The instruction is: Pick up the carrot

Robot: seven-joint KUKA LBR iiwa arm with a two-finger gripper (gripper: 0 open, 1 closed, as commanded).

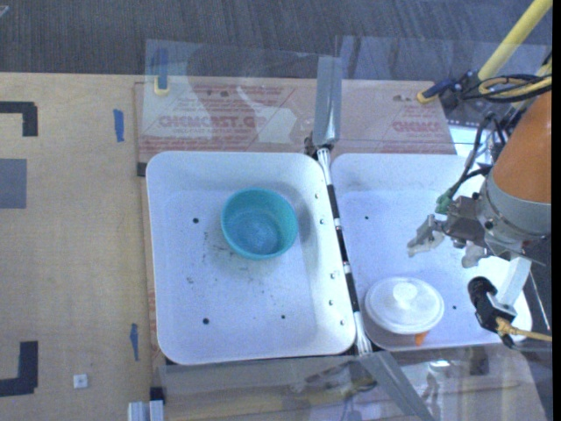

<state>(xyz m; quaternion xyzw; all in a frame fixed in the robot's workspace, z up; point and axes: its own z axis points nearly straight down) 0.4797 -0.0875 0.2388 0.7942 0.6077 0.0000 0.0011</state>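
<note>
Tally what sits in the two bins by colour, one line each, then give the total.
Teal: 1, the bowl in the left bin.
White: 1, the round lidded dish in the right bin.
Orange: 1, a small piece peeking from under that dish's near edge, possibly the carrot.
Total: 3

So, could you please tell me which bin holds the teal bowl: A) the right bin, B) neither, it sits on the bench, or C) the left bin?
C: the teal bowl sits upright inside the left bin, apart from the white lidded dish in the right bin.
</note>
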